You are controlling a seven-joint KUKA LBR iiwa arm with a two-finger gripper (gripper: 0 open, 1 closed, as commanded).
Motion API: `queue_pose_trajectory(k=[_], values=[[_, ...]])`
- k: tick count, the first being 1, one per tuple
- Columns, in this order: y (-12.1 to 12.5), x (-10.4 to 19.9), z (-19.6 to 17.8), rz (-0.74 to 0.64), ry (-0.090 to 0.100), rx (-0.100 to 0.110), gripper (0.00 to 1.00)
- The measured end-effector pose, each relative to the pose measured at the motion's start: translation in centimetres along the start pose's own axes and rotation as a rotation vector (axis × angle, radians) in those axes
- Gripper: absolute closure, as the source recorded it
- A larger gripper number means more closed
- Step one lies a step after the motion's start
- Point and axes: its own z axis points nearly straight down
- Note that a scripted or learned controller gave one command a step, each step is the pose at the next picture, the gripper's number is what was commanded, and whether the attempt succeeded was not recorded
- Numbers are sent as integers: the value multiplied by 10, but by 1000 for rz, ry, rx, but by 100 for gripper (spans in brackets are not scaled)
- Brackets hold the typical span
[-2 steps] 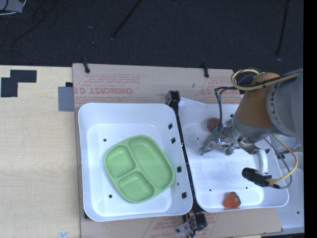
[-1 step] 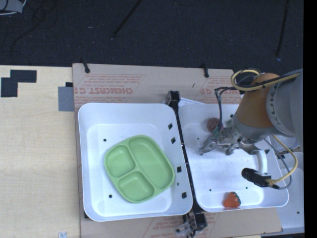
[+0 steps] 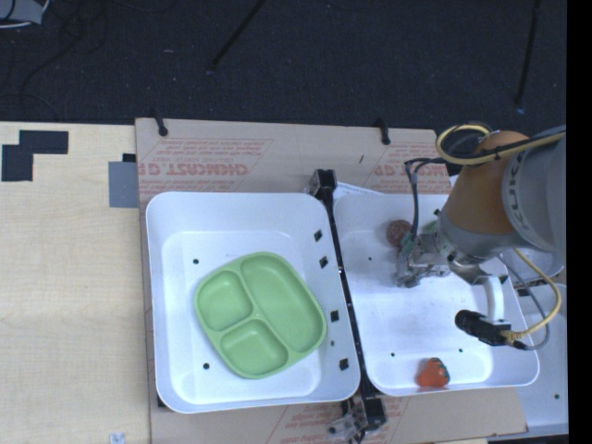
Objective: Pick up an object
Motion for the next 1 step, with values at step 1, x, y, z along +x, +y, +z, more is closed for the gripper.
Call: queue_pose_trajectory(k=[1], values=[[6, 2, -45, -8, -1, -5, 100]])
